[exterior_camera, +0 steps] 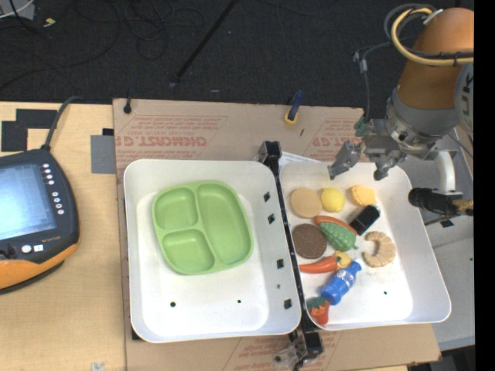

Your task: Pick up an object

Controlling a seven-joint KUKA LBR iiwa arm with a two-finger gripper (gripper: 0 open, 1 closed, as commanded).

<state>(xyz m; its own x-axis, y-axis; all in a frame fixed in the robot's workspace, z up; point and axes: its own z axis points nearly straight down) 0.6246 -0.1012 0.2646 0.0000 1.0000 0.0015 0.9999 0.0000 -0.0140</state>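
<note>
My gripper (363, 165) hangs open over the far edge of the right bin (421, 284), its two fingers spread with nothing between them. Below it in that bin lie a tan round cookie (305, 202), a yellow lemon (332, 199), a yellow-orange piece (363, 195) and a black block (364, 219). Nearer the front are a green vegetable (338, 234), a brown disc (310, 240), a beige ring-shaped pastry (380, 248), a red pepper (319, 266), a blue bottle (341, 281) and a strawberry (319, 310).
The left bin (147, 284) holds a green divided plate (203, 226). A black ridge (283, 230) separates the two bins. A teach pendant (31, 207) rests on the bench at far left. A blue clamp (293, 108) sits on the cardboard behind the bins.
</note>
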